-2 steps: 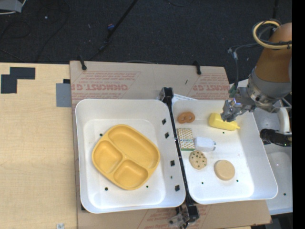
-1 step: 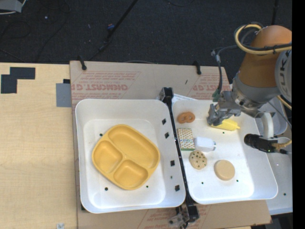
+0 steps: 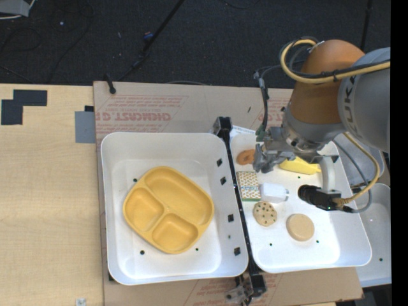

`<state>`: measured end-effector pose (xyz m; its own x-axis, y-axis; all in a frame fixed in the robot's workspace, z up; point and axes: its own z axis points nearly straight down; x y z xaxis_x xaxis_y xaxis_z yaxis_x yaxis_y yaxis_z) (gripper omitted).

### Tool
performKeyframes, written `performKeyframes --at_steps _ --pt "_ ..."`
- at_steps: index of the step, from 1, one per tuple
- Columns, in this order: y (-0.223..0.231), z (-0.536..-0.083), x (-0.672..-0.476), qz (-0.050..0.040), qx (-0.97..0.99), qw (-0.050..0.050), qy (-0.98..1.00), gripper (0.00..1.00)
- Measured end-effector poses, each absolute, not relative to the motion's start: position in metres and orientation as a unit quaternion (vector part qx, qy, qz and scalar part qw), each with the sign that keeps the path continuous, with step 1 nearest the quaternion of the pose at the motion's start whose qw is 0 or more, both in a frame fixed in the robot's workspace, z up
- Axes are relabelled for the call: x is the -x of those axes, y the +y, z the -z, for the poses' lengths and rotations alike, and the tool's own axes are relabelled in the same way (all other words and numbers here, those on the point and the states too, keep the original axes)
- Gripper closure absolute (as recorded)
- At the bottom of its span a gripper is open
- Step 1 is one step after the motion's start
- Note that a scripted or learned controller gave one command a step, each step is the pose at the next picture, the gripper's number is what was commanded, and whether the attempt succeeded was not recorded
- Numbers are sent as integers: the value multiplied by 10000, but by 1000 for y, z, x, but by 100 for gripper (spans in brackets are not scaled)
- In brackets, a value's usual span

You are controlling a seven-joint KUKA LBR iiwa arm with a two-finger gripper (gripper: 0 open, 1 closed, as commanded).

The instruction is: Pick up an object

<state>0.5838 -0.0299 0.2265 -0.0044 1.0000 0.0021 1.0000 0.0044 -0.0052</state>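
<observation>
Objects crowd the right bin [image 3: 357,254]: cookie [image 3: 264,213], tan disc [image 3: 300,227], orange piece [image 3: 245,157]. Claw [image 3: 266,161] state cannot be told; a neighbour could be nudged aside if descent is misjudged.

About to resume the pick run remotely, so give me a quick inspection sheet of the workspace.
Surface: two white bins, left bin and right bin, on cardboard.
Job's things: in the right bin, chocolate-chip cookie, tan round disc, green patterned card, small white block, banana, orange piece.
Clutter: yellow divided plate in the left bin.
Grippers: gripper low over the right bin's far end.
Cables: yellow hose at the wrist.
Surroundings: dark floor.
</observation>
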Motion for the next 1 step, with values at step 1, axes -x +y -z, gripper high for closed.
performKeyframes --at_steps 1 --pt "26 -227 -568 -11 7052 30 -7090 100"
